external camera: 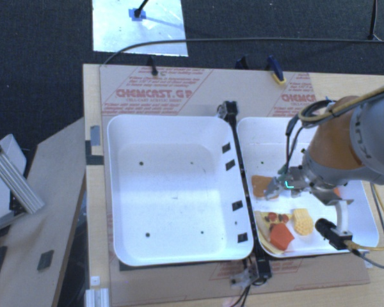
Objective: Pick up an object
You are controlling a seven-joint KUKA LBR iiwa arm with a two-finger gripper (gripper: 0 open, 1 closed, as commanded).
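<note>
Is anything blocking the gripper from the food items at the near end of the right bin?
Nothing visible does. The gripper hangs over the right bin, beside the brown slice. The orange piece and yellow block lie uncovered on the bin floor, toward the near wall.

we take this for a robotics lab: a grey arm over two white bins on a bench sheeted in chemcast-printed panel, cables trailing, dark carpet around.
</note>
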